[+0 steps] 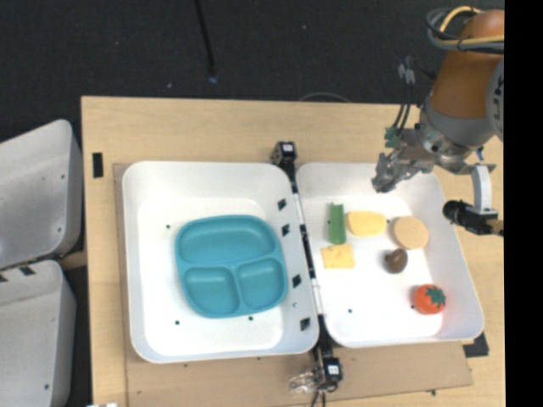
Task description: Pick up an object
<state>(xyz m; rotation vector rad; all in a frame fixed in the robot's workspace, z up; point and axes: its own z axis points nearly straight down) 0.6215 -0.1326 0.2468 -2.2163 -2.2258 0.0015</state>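
The right bin (pixel 373 325) holds several small items: a green stick (pixel 337 223), a yellow oval piece (pixel 366 223), a yellow square slice (pixel 338 257), a tan round disc (pixel 411 232), a dark brown lump (pixel 395 261) and a red tomato-like piece (pixel 429 299). My gripper (pixel 389 177) hangs over the bin's far edge, up and to the right of the yellow oval. Nothing shows between its fingers.
The left bin (pixel 153 329) holds a teal divided tray (pixel 230 264). Black clips (pixel 284 153) sit along the seam between the bins. A white chair-like shape (pixel 34 193) stands off the bench at left. A black fitting (pixel 467 214) juts over the right bin's right rim.
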